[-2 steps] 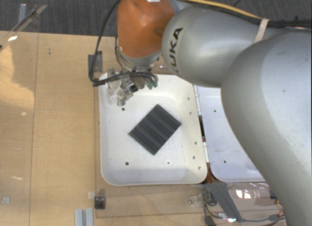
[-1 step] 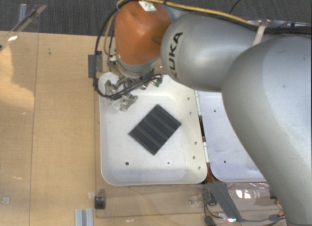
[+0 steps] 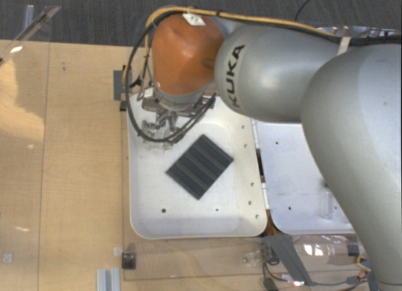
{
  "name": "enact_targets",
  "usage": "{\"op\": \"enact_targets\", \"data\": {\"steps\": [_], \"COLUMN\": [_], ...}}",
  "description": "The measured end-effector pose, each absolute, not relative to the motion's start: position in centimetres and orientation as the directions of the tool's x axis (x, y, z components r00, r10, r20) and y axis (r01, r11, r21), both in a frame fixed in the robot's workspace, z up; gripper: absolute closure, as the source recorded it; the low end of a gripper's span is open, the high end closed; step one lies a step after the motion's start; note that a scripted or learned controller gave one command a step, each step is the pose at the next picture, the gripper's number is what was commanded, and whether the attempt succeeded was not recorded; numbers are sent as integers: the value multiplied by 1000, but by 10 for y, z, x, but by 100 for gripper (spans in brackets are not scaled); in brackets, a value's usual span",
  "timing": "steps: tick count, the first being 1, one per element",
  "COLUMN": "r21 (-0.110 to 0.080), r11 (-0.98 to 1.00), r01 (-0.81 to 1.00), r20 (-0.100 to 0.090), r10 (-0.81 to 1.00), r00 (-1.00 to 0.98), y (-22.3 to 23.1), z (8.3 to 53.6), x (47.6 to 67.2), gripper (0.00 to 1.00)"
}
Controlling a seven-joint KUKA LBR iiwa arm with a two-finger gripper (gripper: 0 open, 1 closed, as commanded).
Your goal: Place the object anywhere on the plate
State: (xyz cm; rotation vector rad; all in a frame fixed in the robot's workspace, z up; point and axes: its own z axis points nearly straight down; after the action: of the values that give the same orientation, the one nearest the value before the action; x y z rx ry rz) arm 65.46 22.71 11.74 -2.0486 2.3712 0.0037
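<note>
Nothing rests on the dark slab (image 3: 200, 166), your likely plate, yet; the gripper (image 3: 164, 122) hangs just up-left of it (open or closed, you cannot tell), so placing remains.

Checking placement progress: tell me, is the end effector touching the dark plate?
Apart. In the camera view the end effector sits above the left bin's upper corner, with bare white floor plainly showing between it and the dark plate.
</note>
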Motion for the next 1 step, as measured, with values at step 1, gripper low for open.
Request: {"op": "enact_targets", "data": {"steps": [1], "r21": [-12], "r11": [-85], "r01": [-996], "r20": [-8], "r10": [-996], "r00": [85], "y": [231], "z": [89], "x": [672], "gripper": [100]}}
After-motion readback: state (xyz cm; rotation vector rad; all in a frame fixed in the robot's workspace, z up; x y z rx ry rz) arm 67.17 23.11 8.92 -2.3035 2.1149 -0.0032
